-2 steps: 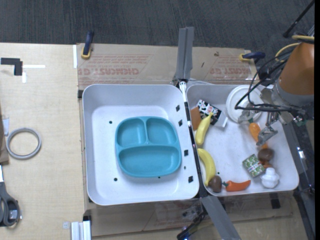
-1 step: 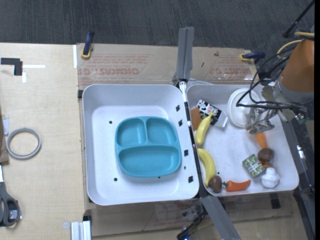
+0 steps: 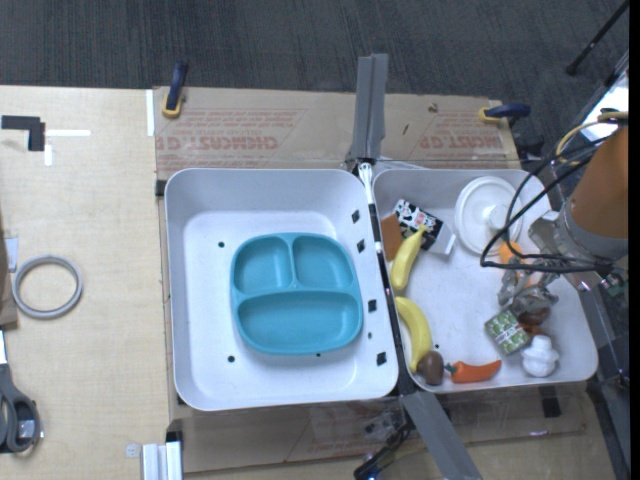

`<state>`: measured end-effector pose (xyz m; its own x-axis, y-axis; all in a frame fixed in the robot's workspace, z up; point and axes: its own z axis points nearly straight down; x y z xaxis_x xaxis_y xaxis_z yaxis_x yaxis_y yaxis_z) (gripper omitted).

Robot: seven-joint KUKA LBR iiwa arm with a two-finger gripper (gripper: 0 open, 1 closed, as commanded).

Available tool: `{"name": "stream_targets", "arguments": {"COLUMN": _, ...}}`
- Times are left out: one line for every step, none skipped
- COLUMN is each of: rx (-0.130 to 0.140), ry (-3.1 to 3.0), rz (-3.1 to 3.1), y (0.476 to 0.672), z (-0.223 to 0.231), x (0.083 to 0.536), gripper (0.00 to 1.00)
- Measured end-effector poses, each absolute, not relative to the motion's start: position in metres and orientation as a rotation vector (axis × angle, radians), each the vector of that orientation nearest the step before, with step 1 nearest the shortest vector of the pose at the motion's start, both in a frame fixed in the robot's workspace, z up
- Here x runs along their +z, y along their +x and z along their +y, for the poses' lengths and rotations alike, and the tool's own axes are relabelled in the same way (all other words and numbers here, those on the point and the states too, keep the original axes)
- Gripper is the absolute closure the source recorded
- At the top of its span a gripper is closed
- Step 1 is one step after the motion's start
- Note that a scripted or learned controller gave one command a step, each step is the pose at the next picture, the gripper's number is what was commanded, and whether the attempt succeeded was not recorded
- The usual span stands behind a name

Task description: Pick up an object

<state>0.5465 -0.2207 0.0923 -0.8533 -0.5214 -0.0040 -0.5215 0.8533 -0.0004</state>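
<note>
Nearest, at the counter's (image 3: 90,188) left edge, a pair of scissors (image 3: 16,420) is seen; a grey tape ring (image 3: 45,286) lies a little farther back; two white bins are set side by side on cardboard (image 3: 260,133); along the near wall of the right bin (image 3: 470,268) a brown fruit (image 3: 430,367), an orange carrot (image 3: 476,370) and a white lump (image 3: 540,356) are lined up from left to right, the fruit and carrot touching; just behind the lump a green packet (image 3: 507,331) lies tilted; two bananas are laid along that bin's left wall, the near banana (image 3: 415,326) ending at the brown fruit, the far banana (image 3: 405,258) just behind it; the hand (image 3: 523,293) is seen low over the right part of this bin, just behind the packet; whether it is wide or narrow cannot be told, and nothing can be seen held in it; the arm (image 3: 605,193) is seen entering from the right, trailing black cables; farther back a black-and-white carton (image 3: 416,219) is propped by the far banana's tip, and a white bowl (image 3: 487,206) sits in the far corner; in the left bin (image 3: 190,298) a teal divided plate (image 3: 296,293) lies flat in the middle; farthest, two blue-and-yellow clamps are fixed to the cardboard's back edge, one at the left (image 3: 177,89), one at the right (image 3: 505,113)
</note>
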Motion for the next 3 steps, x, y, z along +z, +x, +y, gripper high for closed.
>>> {"name": "stream_targets", "arguments": {"rx": 0.0, "ry": -0.718, "rz": 3.051, "y": 0.617, "z": -0.22, "x": 0.093, "gripper": 1.0}}
{"name": "stream_targets", "arguments": {"rx": 0.002, "ry": -0.717, "rz": 3.055, "y": 0.616, "z": -0.22, "x": 0.093, "gripper": 0.0}}
{"name": "stream_targets", "arguments": {"rx": -0.001, "ry": -0.853, "rz": 3.019, "y": 0.593, "z": -0.221, "x": 0.093, "gripper": 0.0}}
